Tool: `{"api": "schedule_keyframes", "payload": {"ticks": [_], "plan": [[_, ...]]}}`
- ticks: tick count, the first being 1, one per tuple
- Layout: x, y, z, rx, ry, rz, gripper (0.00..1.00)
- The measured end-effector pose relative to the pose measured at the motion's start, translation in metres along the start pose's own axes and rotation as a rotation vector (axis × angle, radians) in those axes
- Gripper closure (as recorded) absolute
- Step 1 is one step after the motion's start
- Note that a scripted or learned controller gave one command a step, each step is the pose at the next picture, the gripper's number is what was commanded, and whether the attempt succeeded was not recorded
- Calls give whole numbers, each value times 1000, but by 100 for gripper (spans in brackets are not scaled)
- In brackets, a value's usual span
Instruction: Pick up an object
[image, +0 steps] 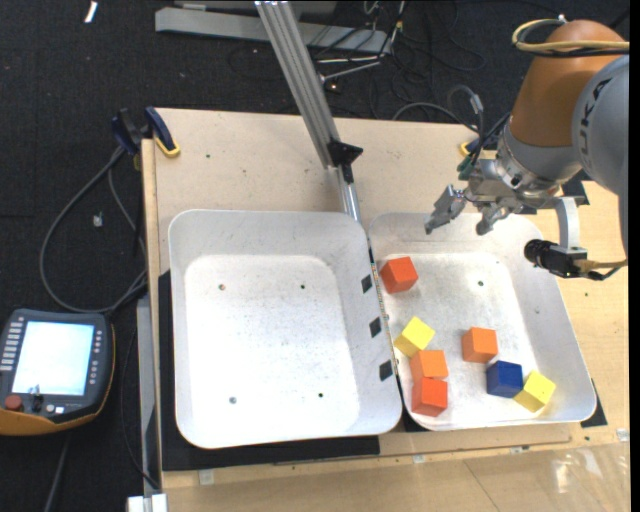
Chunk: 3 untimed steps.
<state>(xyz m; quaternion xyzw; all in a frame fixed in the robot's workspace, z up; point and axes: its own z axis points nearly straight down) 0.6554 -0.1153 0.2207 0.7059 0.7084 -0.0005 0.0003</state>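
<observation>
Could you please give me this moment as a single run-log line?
arm: above right bin's far edge | gripper: open, holding nothing | orange block: nearest, untouched | phase: pre-grasp

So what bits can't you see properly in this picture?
- Arm: cut off by the camera view's right edge.
- Red block: partly hidden under the orange block stacked on it.
- Handheld screen: cut by the left edge, writing too small to read.
</observation>
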Motion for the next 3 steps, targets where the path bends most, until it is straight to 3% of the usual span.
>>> {"api": "schedule_keyframes", "payload": {"ticks": [1, 2, 3], "plan": [[-27, -28, 129, 3, 0, 7, 0], [-26, -26, 114, -4, 0, 6, 100], [-28, 23, 125, -6, 0, -1, 100]]}}
